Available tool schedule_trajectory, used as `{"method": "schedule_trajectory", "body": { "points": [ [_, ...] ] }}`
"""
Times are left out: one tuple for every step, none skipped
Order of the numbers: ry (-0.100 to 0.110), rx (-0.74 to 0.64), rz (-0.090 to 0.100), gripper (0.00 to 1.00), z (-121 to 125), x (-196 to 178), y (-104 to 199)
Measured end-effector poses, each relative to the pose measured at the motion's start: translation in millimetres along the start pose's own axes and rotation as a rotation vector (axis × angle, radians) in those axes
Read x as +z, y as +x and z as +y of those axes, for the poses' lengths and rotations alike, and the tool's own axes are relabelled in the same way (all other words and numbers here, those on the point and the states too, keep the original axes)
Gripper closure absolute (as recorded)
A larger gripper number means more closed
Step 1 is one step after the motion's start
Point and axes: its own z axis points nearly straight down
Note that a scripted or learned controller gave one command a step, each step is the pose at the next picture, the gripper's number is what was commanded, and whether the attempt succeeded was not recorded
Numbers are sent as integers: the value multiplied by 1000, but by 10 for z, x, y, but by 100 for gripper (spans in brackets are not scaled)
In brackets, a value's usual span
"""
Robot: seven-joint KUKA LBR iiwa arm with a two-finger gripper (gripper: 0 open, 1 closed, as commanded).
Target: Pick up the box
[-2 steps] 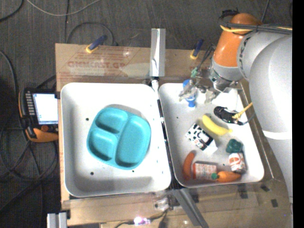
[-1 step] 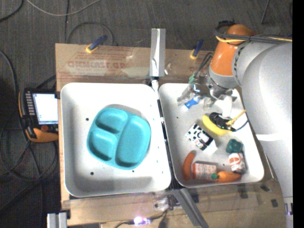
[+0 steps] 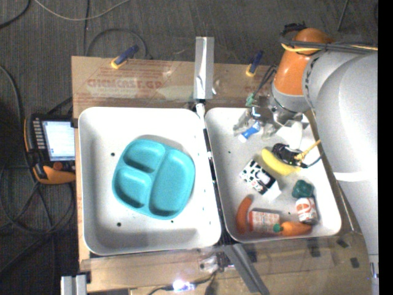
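Note:
A small black-and-white patterned box [image 3: 256,176] lies in the middle of the right bin [image 3: 216,165], just left of a yellow banana [image 3: 276,162]. A flat red-labelled pack [image 3: 265,220] lies near the bin's front wall. My gripper [image 3: 256,119] hangs over the far end of the right bin, below the orange wrist band [image 3: 293,72]. It is well behind the patterned box and apart from it. A small blue-and-white piece [image 3: 249,132] shows right under the gripper; whether it is touched I cannot tell.
A red sausage-shaped toy [image 3: 243,211], an orange carrot [image 3: 296,228], a small can [image 3: 306,209] and a dark green item [image 3: 303,189] crowd the right bin's front. The left bin [image 3: 92,183] holds a teal divided plate [image 3: 155,177]. A pendant [image 3: 52,143] lies at far left.

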Motion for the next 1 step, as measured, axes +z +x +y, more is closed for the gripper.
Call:
{"method": "schedule_trajectory", "body": {
  "points": [
    [6,-21,6,100,-128,-849,590]
  ]
}}
